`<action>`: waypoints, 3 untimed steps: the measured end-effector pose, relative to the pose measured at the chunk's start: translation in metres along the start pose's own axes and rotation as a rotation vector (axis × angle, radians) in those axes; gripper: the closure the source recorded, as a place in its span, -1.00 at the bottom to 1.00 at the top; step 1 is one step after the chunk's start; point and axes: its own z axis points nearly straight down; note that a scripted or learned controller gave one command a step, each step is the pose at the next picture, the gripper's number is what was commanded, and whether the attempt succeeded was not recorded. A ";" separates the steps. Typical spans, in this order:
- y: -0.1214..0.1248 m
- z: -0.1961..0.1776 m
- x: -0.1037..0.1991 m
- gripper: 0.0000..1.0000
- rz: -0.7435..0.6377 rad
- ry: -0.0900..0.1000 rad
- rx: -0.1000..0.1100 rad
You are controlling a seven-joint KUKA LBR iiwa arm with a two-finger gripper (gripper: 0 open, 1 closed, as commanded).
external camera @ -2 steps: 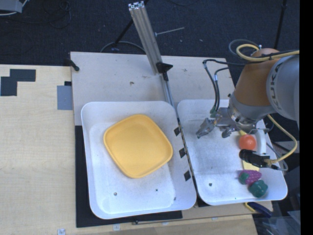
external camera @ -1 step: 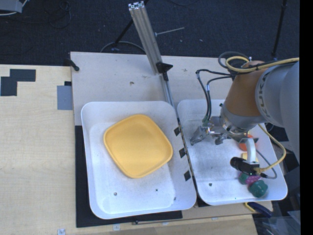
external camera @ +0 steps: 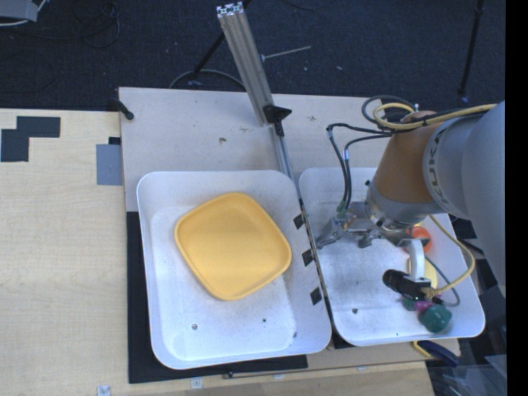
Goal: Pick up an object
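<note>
**Desk:** What do we see on the bench [external camera: 190, 130]?

**Field:** We see two shallow white bins side by side. The left bin [external camera: 157, 304] holds a yellow plate [external camera: 232, 245]; it is square with rounded corners, lies flat on the bin floor and is turned a little askew. It sits roughly in the middle, nearer the far wall than the near one.

**Desk:** And where do we place the arm?

**Field:** The grey arm [external camera: 462, 163] reaches in from the right, its orange band [external camera: 402, 167] above the wrist. The gripper [external camera: 345, 231] hangs low over the far left part of the right bin [external camera: 363, 328], near the edge that meets the left bin and apart from the plate.

**Desk:** Can we say how wide it stands?

**Field:** We cannot tell. From this slant we cannot make out how far it is open or whether it has hold of anything.

**Desk:** What else do we list in the right bin?

**Field:** A green object [external camera: 436, 318] sits in the near right corner, well apart from the gripper. A small magenta piece [external camera: 421, 306] lies against its far left side or just beside it; we cannot tell which. An orange object [external camera: 421, 233] shows by the right wall, partly hidden by the arm. Black clips [external camera: 307, 256] line the edge between the bins; a metal rail [external camera: 246, 56] slants down from the far side toward that edge.
</note>
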 end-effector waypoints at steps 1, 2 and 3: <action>0.001 -0.012 -0.001 1.00 0.002 0.000 -0.003; 0.004 -0.054 -0.003 1.00 0.001 0.000 -0.003; 0.005 -0.115 -0.008 1.00 0.001 0.000 -0.004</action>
